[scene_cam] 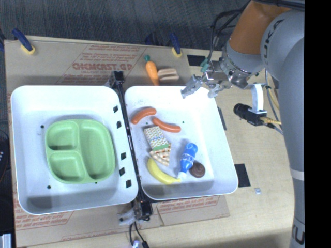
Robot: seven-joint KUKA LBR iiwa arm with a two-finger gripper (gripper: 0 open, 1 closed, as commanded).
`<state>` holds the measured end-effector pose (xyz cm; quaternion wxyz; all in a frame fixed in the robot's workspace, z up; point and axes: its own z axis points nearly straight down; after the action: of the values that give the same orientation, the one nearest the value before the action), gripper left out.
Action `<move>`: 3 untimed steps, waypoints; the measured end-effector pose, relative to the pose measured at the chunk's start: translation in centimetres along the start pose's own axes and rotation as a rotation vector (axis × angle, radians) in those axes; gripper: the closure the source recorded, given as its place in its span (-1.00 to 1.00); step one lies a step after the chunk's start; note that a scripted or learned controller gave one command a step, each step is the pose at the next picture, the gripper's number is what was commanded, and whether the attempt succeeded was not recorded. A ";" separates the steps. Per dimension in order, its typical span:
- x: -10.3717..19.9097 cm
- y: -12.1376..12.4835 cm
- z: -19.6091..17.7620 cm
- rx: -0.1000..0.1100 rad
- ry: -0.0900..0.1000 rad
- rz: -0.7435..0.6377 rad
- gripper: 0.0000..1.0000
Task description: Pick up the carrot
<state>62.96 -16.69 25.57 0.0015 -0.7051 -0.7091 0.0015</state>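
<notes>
One carrot (151,71) lies on the bench (93,61) beyond the bins; likely light, rigid, smooth plastic. Grasp mid-body, across its width. End effector (199,87) released, holding nothing.

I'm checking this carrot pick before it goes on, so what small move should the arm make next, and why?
Probably shift the gripper toward the view's left and slightly up, to stand over the carrot. The carrot lies outside the bins, on the cardboard just beyond the right bin rim, beside a hot dog bun. The gripper hovers over that bin's far right corner, holding nothing.
</notes>
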 end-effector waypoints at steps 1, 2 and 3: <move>2.8 2.4 10.0 0.003 0.002 0.350 -1.00; 3.2 2.7 16.4 0.005 0.002 0.629 -1.00; 5.9 2.8 4.2 -0.002 0.003 0.764 -1.00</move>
<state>65.71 -10.78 21.34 0.0013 -0.9187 -0.3950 0.0002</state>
